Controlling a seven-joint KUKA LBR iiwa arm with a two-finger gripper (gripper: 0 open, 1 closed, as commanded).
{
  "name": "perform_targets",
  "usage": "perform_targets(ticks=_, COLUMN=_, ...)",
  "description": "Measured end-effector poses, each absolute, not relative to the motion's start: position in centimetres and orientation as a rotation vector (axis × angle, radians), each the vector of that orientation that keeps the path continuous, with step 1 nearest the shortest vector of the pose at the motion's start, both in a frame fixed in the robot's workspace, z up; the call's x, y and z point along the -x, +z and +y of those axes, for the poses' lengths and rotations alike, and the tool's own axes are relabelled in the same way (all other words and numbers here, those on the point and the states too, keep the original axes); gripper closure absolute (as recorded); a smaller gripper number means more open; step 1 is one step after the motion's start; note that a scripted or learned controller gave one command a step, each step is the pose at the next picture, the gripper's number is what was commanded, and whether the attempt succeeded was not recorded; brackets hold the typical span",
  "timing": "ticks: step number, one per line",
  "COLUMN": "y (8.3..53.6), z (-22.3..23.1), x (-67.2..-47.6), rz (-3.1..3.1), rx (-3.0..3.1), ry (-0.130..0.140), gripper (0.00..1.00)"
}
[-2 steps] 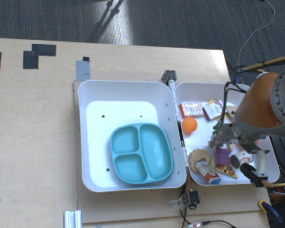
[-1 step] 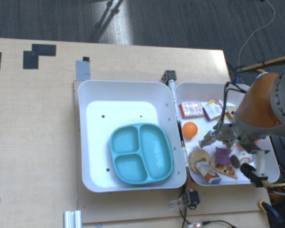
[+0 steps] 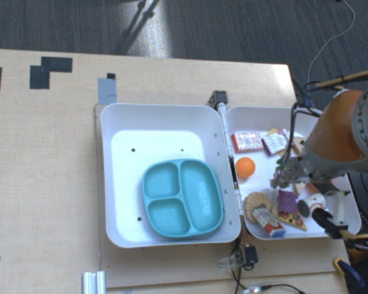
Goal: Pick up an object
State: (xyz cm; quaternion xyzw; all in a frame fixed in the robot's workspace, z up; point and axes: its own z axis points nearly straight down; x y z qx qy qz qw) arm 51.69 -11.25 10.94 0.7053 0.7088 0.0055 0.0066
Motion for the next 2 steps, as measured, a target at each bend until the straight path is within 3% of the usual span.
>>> perform_targets(ticks=1, y=10.9, z=-11.3, x=-51.7, rz=2.218, rx=-2.206, ry=0.017, gripper=0.00)
perform_targets(ticks=2, y=8.8, z=-8.8, x=-49.0, rz=2.212, rx=-2.213, ry=0.010, gripper=0.00)
